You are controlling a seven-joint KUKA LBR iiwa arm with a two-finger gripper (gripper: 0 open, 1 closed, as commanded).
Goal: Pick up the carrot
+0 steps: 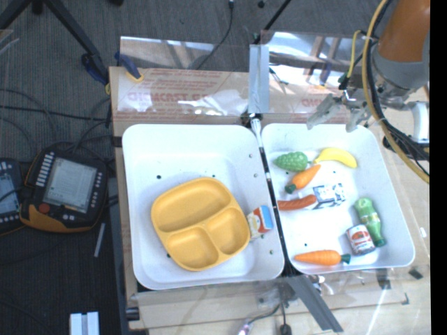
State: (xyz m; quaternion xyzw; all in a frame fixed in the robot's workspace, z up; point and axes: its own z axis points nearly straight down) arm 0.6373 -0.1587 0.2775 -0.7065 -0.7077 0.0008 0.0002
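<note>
**Carrot lies low and left of my fingers**

The carrot (319, 258) lies near the front edge of the right bin (394, 187), lengthwise, left of the small can (360, 240). My fingers (340, 113) hang spread and empty over the bin's far rim.

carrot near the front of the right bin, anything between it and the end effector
The end effector is above the bin's far edge; the banana, white carton and red can lie between it and the carrot.

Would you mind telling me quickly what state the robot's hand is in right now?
Hand: open, holding nothing, above the far edge of the right shallow white bin.
</note>
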